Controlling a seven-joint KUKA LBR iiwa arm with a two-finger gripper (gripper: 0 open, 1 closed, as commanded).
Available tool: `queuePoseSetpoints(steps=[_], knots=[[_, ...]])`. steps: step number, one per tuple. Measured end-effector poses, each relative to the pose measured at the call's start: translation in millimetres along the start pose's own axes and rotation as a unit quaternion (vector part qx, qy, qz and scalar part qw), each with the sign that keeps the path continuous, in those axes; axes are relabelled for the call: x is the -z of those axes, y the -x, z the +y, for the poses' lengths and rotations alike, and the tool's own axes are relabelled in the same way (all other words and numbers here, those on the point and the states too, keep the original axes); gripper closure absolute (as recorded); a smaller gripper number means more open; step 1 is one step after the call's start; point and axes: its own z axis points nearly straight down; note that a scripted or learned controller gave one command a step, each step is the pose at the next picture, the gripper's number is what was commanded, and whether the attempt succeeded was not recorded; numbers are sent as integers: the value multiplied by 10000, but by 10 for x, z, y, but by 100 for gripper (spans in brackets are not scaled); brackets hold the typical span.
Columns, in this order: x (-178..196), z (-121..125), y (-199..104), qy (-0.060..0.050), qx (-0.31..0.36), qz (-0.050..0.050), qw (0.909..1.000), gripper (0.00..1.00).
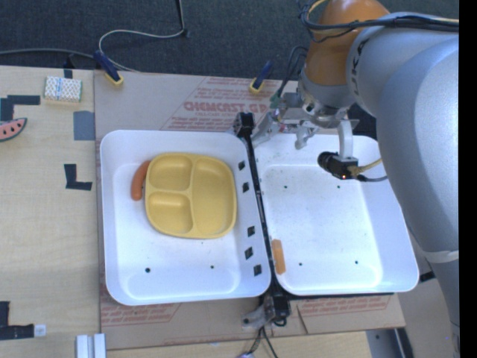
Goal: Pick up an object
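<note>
Nearest the camera loomed the grey arm (417,125), its bulk covering the right side of the view, with the orange band (339,28) above the wrist. Below that wrist the gripper (287,129) sat over the far left corner of the right bin (387,271), close to the dark divider (253,200) where the 2 bins met. Whether it was clenched or released could not be told from this angle, and nothing could be seen grasped in it.

That right bin held 1 small orange piece (278,256), lying against its left wall near the front, well toward the camera from the gripper and slightly to the left of it in the view. A black fitting with a small red light (337,164) hung beside the gripper, just to its right and a little nearer the camera.

Left of the gripper, across the divider, the left bin (119,274) carried a yellow plate with 3 compartments (191,195), resting on the bin floor. A small orange sausage-shaped object (138,181) lay touching the plate's far left edge, well apart from the gripper.

Beyond the bins, a checkered block (62,89) and a watermelon-slice toy (13,129) rested on the wooden bench (45,237), far to the left of the gripper.
</note>
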Motion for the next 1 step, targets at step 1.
queuePoseSetpoints(steps=[1], knots=[[96, 1, -4, -3, 5, -2, 10000, 100]])
